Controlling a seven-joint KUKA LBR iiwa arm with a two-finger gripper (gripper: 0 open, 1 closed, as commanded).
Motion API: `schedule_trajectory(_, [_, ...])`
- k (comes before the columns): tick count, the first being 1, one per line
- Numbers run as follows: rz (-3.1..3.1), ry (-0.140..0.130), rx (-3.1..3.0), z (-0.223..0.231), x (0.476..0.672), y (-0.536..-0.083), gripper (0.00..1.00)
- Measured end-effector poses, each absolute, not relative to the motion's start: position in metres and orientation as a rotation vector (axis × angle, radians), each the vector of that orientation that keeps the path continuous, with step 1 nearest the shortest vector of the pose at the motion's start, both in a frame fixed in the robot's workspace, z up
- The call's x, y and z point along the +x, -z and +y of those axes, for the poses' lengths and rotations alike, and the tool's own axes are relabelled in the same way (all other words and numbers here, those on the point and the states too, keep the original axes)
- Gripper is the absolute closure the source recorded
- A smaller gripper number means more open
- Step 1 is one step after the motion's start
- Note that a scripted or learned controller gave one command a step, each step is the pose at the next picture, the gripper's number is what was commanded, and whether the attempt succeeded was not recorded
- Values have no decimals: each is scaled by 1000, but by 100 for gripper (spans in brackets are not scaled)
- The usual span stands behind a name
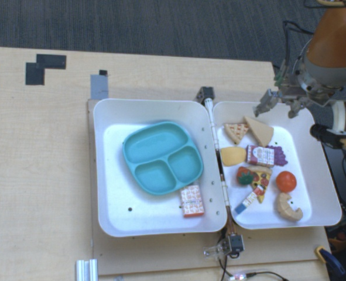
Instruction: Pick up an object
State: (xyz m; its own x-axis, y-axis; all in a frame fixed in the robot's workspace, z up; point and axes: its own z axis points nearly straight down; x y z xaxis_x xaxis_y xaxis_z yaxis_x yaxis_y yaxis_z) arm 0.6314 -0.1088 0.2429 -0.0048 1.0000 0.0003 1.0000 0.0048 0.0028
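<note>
My gripper (278,109) hangs over the far rim of the right bin (322,174), open, with nothing between its fingers. Just below it lie a tan wedge (259,130) and a toy pizza slice (236,132). Further toward the front are a yellow block (232,156), a purple-labelled box (263,155), a red and green piece (246,175), a red tomato (285,181), a tan curved bread piece (288,208) and a small blue-tipped tube (247,202).
The left bin (111,174) holds a teal divided plate (162,157) and a small red-and-white box (191,201) near its front right corner. A metal divider (216,151) runs between the bins. Dark cables (328,134) trail at the right.
</note>
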Motion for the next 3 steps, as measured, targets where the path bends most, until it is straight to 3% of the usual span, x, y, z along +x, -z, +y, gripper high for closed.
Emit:
schedule_trajectory(1, [2228,-1,2215,-96,649,-147,0])
schedule_trajectory(2, [2220,-9,2213,-99,600,-87,0])
schedule_trajectory(3, [2218,-17,2209,-98,602,-100,100])
